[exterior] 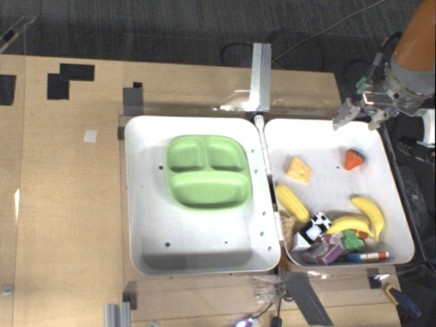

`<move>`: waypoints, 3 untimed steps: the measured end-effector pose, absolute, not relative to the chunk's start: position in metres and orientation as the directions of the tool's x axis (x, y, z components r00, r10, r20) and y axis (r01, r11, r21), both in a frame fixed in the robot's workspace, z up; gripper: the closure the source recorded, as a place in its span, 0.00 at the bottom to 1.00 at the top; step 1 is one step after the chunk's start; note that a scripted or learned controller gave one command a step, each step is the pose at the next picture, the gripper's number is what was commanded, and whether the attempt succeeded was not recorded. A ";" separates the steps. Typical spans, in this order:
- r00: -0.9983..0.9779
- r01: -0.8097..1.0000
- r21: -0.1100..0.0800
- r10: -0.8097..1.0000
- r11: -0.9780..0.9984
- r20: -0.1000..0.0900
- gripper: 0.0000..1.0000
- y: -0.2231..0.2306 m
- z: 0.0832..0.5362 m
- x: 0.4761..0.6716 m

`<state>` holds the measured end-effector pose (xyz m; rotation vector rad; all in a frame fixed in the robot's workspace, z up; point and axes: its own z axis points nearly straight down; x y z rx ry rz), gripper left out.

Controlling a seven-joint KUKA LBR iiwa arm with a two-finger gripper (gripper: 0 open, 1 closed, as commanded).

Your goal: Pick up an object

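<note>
Lying in the left bin (146, 182): a green plate (206, 171). Sitting in the right bin (402, 234): cheese (299, 170), corn (291, 201), strawberry (353, 159), bananas (370, 213). Hanging up above the strawberry, near the bin's top right corner: the gripper (359, 118), fingers spread apart, pinching nothing.

Even, bright overhead light falls on my tabletop (68, 203). The white bins (146, 182) glow almost washed out, with soft grey shadows along their near walls. Everything looks slightly soft and grainy.
</note>
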<state>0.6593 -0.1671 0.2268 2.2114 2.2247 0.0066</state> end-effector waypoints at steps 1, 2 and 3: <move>0.092 0.996 0.008 0.996 -0.092 -0.002 0.00 -0.189 0.270 0.650; 0.294 0.956 0.003 0.956 -0.294 0.002 0.00 -0.159 0.191 0.628; 0.444 0.896 0.002 0.896 -0.444 0.002 0.00 -0.129 0.103 0.574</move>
